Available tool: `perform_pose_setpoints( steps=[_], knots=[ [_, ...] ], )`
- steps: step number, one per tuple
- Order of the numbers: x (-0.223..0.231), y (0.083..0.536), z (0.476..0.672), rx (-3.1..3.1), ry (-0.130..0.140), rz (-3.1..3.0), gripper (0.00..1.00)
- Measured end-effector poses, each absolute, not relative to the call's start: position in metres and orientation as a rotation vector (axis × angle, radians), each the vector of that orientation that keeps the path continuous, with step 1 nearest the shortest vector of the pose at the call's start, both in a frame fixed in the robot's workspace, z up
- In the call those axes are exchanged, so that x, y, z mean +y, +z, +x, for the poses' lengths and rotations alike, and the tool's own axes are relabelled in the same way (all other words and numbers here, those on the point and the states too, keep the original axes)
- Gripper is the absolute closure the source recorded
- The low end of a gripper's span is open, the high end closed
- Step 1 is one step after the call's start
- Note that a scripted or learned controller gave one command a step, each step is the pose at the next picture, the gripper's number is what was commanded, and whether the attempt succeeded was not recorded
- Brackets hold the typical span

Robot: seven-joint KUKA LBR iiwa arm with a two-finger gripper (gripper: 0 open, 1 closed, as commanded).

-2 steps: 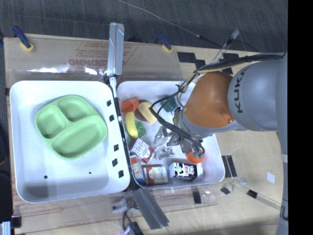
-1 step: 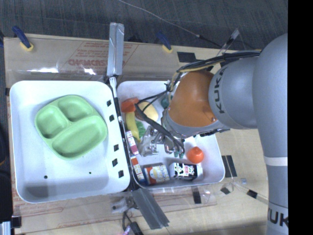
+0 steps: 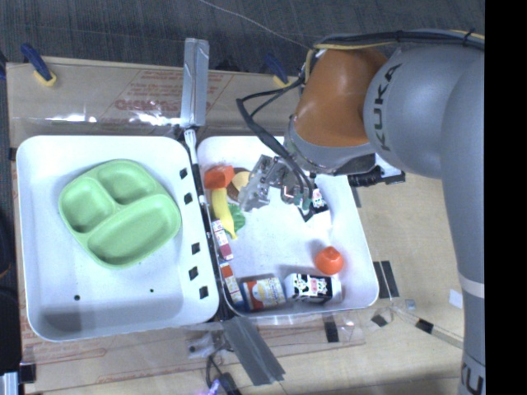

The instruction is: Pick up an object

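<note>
The gripper (image 3: 262,186) hangs over crowded toys near the banana (image 3: 221,210) (finger state cannot be told). Risk: a descent here may jam against neighbours and close on nothing.

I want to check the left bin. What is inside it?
The left bin holds a green divided plate, lying flat with nothing in its compartments. What lies under the plate is covered.
</note>
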State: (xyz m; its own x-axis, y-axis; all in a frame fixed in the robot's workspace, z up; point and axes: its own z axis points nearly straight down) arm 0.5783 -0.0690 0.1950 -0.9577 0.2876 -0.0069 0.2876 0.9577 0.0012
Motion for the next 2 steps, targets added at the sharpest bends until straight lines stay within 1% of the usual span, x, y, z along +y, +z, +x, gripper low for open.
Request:
perform_pose_setpoints(
  steps=[1,2],
  knots=[
    [-0.096,0.091,0.554,3.142,0.001,0.108,1.0],
    [-0.088,0.197,0.619,3.119,-0.001,0.271,1.0]
  ],
)
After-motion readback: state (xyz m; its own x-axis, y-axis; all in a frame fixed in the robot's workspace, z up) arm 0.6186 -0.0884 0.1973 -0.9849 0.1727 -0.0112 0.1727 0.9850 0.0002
